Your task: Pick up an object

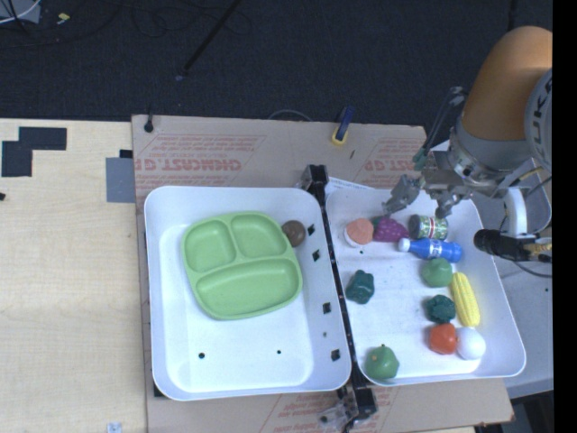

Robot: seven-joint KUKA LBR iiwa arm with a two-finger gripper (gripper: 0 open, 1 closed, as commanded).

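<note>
Two-finger gripper (419, 198) spread open, hovering over far edge of right white bin (505, 332), pinching nothing. Just below it: purple grape-like toy (389, 231), small green-labelled can (431, 226), blue plastic bottle (433, 249). Green divided plate (242, 264) in left white bin (171, 332).

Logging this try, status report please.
Gripper open above right bin's far end, nothing held. Purple toy and can right below. Blue bottle close beside.
</note>
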